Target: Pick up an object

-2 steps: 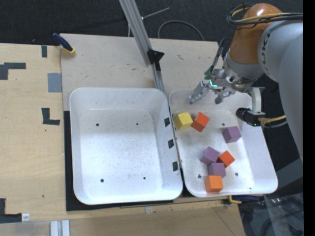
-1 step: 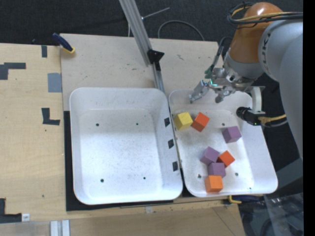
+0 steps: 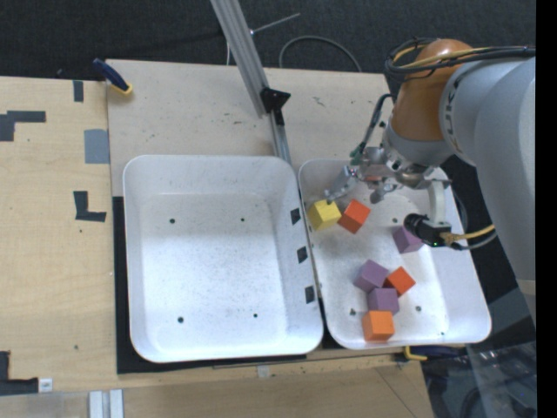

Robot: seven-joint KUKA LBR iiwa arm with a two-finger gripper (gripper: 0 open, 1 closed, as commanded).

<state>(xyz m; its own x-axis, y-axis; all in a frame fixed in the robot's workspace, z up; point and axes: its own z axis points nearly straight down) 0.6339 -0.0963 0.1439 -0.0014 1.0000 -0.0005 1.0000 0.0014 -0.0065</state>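
The right bin (image 3: pixel 461 307) holds several small foam cubes. A yellow cube (image 3: pixel 325 213) and an orange cube (image 3: pixel 354 216) lie side by side at its far left. A purple cube (image 3: pixel 406 238) sits toward the right. Nearer the front lie two purple cubes (image 3: pixel 372 275) (image 3: pixel 383 300) and two orange cubes (image 3: pixel 400 280) (image 3: pixel 379 324). My gripper (image 3: pixel 362 188) hangs just above and behind the yellow and orange pair, open, with nothing between its fingers.
The left bin (image 3: pixel 213 259) adjoins the right one. A slanted metal bar (image 3: pixel 244 42) runs from the top down to the gap between the bins. A black cable (image 3: pixel 435 231) hangs off the arm over the right bin. Wooden benchtop lies to the left.
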